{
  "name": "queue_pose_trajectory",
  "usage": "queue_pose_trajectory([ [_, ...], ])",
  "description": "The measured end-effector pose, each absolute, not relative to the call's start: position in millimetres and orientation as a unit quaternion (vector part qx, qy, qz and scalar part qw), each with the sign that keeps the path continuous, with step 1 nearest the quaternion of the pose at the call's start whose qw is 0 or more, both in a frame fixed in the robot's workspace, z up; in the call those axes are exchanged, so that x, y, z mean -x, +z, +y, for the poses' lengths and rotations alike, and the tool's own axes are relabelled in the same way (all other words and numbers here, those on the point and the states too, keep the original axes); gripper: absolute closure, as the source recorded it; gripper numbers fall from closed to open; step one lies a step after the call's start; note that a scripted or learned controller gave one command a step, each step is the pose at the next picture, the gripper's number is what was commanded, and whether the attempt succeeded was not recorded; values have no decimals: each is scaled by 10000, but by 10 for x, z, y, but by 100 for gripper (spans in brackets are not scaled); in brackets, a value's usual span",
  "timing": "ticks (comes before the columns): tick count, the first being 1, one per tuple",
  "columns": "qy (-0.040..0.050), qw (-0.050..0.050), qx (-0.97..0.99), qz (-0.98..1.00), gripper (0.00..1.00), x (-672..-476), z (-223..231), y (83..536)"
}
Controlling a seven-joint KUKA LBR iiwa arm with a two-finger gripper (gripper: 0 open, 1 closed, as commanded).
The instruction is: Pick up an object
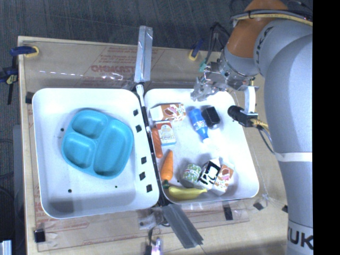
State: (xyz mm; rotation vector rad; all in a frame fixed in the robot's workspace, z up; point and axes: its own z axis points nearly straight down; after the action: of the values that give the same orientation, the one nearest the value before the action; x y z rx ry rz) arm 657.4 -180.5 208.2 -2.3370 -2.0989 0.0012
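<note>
the grey arm looms closest, its tool over the right bin's far edge; i cannot tell its opening. just below the tool lie a blue bottle and black block; a banana lies well below.

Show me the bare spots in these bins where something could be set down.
Left bin: white floor rings the blue tray, widest at its near edge. Right bin: a bare patch between the blue bottle and the carrot. Its left edge and near corner are crowded.
</note>
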Motion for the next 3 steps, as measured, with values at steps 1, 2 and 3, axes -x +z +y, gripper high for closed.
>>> queue_pose_trajectory([
  [1,5,6,7438,-6684,0,-6574,-1802,2079],
  [2,-55,-69,7375,-6753,0,-6598,-2005,1154],
  [3,-110,-140,7122,-7017,0,-6448,-2028,1097],
])
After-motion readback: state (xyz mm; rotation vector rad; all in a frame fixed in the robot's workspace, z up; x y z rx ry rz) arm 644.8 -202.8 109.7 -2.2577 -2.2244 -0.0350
